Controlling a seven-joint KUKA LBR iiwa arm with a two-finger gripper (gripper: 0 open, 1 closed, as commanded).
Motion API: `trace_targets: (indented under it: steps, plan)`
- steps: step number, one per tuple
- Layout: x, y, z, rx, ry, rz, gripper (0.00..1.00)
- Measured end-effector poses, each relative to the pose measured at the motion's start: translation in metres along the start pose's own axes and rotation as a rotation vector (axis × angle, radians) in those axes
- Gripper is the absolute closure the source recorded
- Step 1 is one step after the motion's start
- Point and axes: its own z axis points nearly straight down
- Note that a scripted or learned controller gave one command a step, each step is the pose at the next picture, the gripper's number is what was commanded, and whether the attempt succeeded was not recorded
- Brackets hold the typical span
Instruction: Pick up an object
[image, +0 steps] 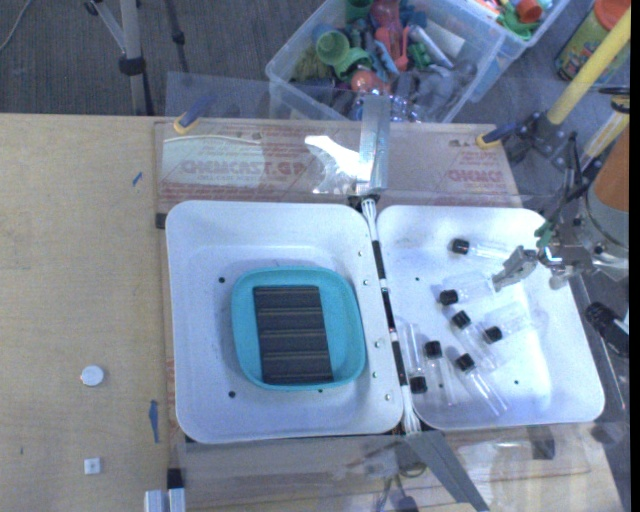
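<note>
Right now the end effector (522, 266) is seen at the right of the frame over the right bin (570, 395), near its upper right corner; whether it is spread or pressed together cannot be told from this angle. Nothing is seen held. The task's things, clear vials with black caps (461, 320), are scattered across the middle and lower part of that bin, some just beside each other, one vial (472, 246) apart near the top. They are judged light, rigid, slippery and likely to roll; a grip across the tube body just below the cap is advised. Vials along the divider (385, 290) at lower centre are crowded against the wall, so less room is left there. Open floor is seen at the bin's lower right. The left bin (195, 320) carries a teal tray with a dark ribbed block (292, 334).
</note>
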Motion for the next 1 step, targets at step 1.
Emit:
trace_targets:
  steps: [1]
  plan:
    - [-0.0349, -0.0050, 0.1162, -0.004, 0.000, -0.043, 0.00]
